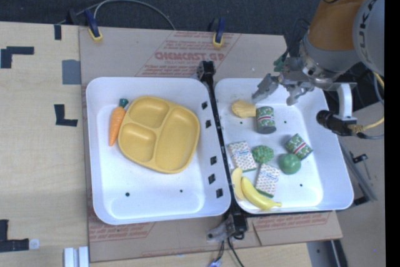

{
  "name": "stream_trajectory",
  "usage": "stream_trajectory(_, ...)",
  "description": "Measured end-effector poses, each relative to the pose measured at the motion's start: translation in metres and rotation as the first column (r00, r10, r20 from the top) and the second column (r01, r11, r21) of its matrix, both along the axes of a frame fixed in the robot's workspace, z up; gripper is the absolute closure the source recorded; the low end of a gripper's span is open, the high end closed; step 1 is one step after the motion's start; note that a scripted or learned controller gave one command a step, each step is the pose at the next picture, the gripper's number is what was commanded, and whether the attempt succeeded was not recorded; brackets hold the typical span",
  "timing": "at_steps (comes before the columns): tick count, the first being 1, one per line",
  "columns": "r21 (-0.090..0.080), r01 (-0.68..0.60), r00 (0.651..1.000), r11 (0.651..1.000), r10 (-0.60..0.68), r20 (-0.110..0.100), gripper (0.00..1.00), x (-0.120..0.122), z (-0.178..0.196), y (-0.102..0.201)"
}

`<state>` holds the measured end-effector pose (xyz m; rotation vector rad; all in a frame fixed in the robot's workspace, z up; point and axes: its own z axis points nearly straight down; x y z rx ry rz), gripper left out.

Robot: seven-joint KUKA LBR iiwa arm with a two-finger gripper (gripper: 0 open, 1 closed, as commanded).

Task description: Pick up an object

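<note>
Above the right bin's point(325, 194) far edge, the gripper point(279, 89) hangs apparently spread, grasping nothing; descending, one finger could nudge the green can point(265, 119) aside.

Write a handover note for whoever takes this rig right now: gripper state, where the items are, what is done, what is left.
Gripper: open, holding nothing, hanging over the back of the right bin.
Right bin: yellow piece, dark green can, second green can, broccoli, green round fruit, two small cartons, banana.
Left bin: yellow divided plate, carrot beside it.
Done: nothing picked yet.
Left: grasp and lift one object; the yellow piece and dark green can lie nearest.
</note>
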<state>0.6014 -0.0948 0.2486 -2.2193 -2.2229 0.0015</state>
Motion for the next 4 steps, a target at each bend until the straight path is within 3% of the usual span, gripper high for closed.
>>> stream_trajectory(1,0.0,0.0,1.0,1.0,0.0,-0.002,0.0,0.052,-0.042,0.002)
stream_trajectory(2,-0.001,0.0,1.0,1.0,0.0,-0.002,0.0,0.066,-0.099,-0.004)
stream_trajectory(3,0.0,0.0,1.0,1.0,0.0,0.002,0.0,0.039,-0.163,-0.001)
stream_trajectory(4,0.0,-0.001,1.0,1.0,0.001,0.003,0.0,0.068,-0.163,-0.005)
